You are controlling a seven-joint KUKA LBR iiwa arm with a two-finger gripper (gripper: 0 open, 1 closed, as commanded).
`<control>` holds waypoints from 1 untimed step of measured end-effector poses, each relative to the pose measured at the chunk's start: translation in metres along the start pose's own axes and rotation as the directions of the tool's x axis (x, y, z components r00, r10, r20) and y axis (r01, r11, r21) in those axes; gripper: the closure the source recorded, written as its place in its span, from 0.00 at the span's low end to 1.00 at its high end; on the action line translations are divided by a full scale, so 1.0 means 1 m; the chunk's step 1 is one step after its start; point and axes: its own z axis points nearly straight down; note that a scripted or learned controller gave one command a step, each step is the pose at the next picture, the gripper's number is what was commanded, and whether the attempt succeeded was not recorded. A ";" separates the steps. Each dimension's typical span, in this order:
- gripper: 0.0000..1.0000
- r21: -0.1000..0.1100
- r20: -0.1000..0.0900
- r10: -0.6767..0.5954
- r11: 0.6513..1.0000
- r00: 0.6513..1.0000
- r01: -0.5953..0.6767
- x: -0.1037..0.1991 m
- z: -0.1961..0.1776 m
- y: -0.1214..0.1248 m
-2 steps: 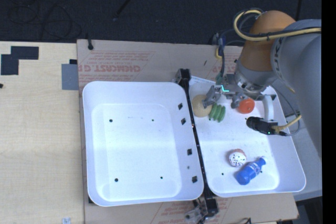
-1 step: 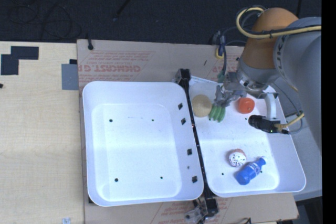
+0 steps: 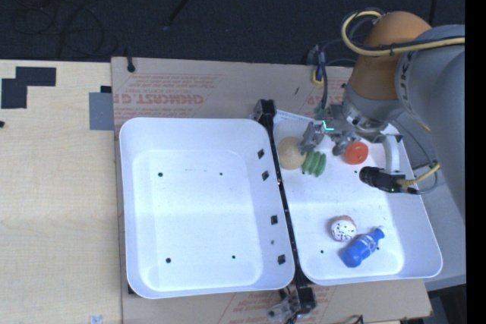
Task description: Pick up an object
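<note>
My gripper (image 3: 322, 142) hangs over the far part of the right bin (image 3: 425, 239), its fingers open and nothing between them. Just below and in front of it lies a green ridged object (image 3: 314, 163). A beige ball (image 3: 289, 153) rests to the left of that, against the bin's left wall. A red-orange round object (image 3: 355, 154) sits just right of the gripper. Nearer the front of the same bin lie a white ball with red marks (image 3: 342, 228) and a blue bottle (image 3: 361, 248), close together.
The left bin (image 3: 137, 163) stands beside the right one, divided from it by a black strip (image 3: 275, 193). Both rest on a cardboard sheet (image 3: 190, 87). The arm (image 3: 425, 80) covers the right bin's far right corner.
</note>
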 end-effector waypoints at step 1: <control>0.00 -0.013 0.007 -0.005 1.000 1.000 0.005 0.005 0.063 0.003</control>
